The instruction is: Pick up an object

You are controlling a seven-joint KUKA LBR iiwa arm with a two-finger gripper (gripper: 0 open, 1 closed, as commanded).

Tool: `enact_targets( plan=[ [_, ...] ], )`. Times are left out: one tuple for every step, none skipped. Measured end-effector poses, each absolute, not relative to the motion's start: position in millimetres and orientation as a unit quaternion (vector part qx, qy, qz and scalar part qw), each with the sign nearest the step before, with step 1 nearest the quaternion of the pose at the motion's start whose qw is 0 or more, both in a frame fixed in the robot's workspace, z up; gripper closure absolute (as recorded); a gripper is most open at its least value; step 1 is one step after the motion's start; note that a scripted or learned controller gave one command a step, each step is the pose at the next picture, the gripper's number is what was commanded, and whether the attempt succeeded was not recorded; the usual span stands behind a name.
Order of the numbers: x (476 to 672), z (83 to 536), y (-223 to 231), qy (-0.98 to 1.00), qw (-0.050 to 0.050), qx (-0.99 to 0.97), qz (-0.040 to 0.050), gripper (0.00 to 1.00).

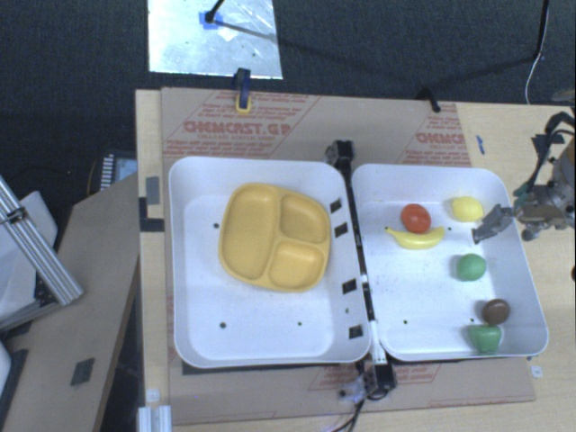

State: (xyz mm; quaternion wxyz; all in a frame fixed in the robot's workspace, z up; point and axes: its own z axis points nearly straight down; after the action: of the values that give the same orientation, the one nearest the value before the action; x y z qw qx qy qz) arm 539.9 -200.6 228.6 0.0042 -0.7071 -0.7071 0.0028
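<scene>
Here, lemon (466, 208) lies just beside hand (504, 223).

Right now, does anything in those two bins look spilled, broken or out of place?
Nothing stands out. The yellow plate lies flat in the left bin, slightly turned. The toy fruit, including the banana, sits loose in the right bin.

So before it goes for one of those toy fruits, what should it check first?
1. Objects available in the right bin: ok; tomato, banana, lemon, lime and two more.
2. Gripper over that bin: ok, near its right side.
3. Gripper carrying nothing: ok, nothing seen between its fingers.
4. Nearest targets stand apart: ok, lemon and lime are separate.
5. Tomato free of the banana: not ok, they touch.
6. Finger opening: cannot tell.
</scene>
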Motion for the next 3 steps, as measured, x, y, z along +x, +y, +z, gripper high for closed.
enact_targets(
  plan=[
    [542.6, 234.6, -200.1, -0.708, -0.001, -0.706, -0.0001, 0.0],
    [541.4, 192.6, -197.6, -0.708, 0.0, -0.707, 0.0004, 0.0],
    [543.5, 130.5, -200.6, -0.707, 0.002, -0.707, 0.0007, 0.0]
  ],
)
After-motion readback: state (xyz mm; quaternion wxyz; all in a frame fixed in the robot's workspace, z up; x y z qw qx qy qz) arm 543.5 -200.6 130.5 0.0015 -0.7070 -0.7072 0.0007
